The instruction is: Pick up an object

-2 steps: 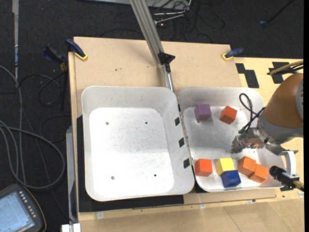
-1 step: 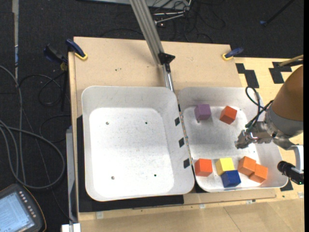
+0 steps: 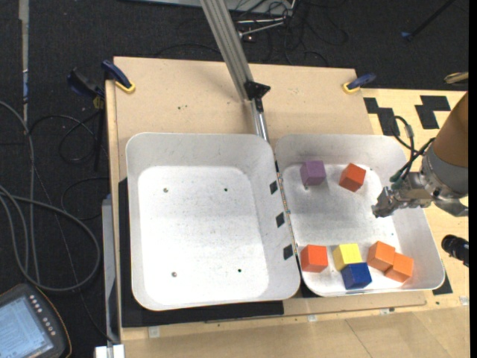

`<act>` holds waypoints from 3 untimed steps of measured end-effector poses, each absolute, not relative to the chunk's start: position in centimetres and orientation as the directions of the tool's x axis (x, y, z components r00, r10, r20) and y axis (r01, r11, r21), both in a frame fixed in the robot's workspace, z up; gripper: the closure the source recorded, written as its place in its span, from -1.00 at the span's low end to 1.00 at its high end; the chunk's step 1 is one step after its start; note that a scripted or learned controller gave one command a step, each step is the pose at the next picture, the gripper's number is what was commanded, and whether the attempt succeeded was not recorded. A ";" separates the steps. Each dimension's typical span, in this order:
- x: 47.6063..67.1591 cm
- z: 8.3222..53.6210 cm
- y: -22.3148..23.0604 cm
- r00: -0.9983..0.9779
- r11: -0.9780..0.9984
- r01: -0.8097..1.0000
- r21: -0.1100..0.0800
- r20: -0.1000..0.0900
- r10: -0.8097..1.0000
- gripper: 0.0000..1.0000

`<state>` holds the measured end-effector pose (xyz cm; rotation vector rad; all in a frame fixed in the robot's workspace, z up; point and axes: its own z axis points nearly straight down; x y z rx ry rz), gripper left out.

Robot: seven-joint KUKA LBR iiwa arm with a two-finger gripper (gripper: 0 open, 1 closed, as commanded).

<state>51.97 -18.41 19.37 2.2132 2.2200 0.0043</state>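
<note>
Just now the gripper (image 3: 381, 207) hangs over the right-hand bin (image 3: 417, 233), near its right wall, with the grey arm (image 3: 451, 162) and its orange band reaching in from the right edge of the view. How wide it stands cannot be told from this angle, and no block can be seen in its grasp. To its upper left, fairly near, sits an orange block (image 3: 352, 177), and a little farther left of that a purple block (image 3: 313, 173); both rest on the bin floor, apart from each other and from the gripper. Below the gripper, along the near wall of the same bin, lies a row of blocks: an orange one (image 3: 314, 257) farthest to the lower left, then a yellow block (image 3: 346, 255) just beside it, with a blue block (image 3: 357, 275) touching the yellow one on its near side. Almost straight below the gripper, two more orange blocks (image 3: 391, 261) lie pressed together near the bin's corner. Well to the gripper's left is the other white bin (image 3: 149, 155), lying alongside the first on a wooden board (image 3: 186, 95).
</note>
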 end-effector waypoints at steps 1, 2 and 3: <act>52.2 23.4 -18.4 -0.003 0.003 1.000 0.007 -0.003 1.000 1.00; 52.5 24.3 -13.7 -0.008 0.008 1.000 0.003 0.001 1.000 1.00; 52.5 25.1 -8.4 -0.009 0.009 1.000 0.002 0.001 1.000 1.00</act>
